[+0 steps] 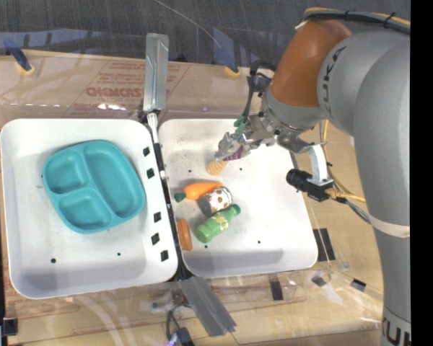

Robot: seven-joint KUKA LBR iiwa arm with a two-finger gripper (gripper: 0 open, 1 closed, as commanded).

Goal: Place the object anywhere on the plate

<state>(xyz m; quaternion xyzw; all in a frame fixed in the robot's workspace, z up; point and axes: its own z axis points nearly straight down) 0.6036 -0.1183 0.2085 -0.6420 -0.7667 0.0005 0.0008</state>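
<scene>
Nearest the camera in the right bin (pixel 292 247), a green bottle-shaped toy (pixel 217 223) lies beside a small orange piece (pixel 184 234) at the bin's left wall. Just beyond lie a round white toy (pixel 217 201) and a carrot (pixel 201 189). Farther back, a small tan object (pixel 216 167) rests on the bin floor. Directly above it hangs the pincer (pixel 232 147); finger spread cannot be determined. The teal plate (pixel 94 184), with three compartments, sits in the left bin (pixel 29 265), well apart.
</scene>
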